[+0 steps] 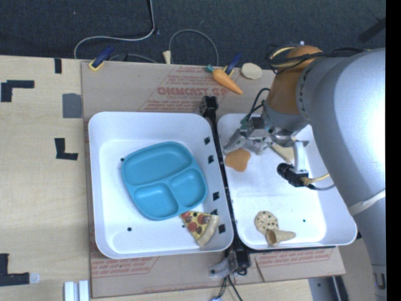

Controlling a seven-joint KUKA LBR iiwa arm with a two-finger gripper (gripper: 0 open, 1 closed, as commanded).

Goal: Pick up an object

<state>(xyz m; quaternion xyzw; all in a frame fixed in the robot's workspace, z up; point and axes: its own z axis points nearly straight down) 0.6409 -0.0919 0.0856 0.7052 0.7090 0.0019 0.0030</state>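
**Operator:** The thing I'm going for is the small tan-orange piece (238,161), looks like a toy bread roll or pastry, lying in the right bin (313,227) near its left wall, just below my gripper (245,142).

**Observer:** How will it handle?

**Operator:** My guess is light, hollow plastic, rounded and smooth, so it may squirt out of a pinch if I catch it off-centre. I'd close across its narrower width, low on the body, rather than on the curved top.

**Observer:** Is the hand on it already?

**Operator:** I can't say that. The fingers point down and left toward it and the tips sit right at its upper edge, but I can't make out how wide the hand is spread, and nothing shows between the fingers. I'd treat it as empty-handed.

**Observer:** Anything crowding it?

**Operator:** The divider between the bins is close on its left, so a finger could hit the wall. Further off in the same bin, near the front, lie a cookie (265,220) and a cone-like piece (279,236), touching each other and well apart from my target.

**Observer:** And beyond?

**Operator:** The left bin (103,168) holds a blue divided plate (164,179) with a pizza slice (200,226) beside its corner. A toy carrot (226,80) lies on the cardboard behind the bins.
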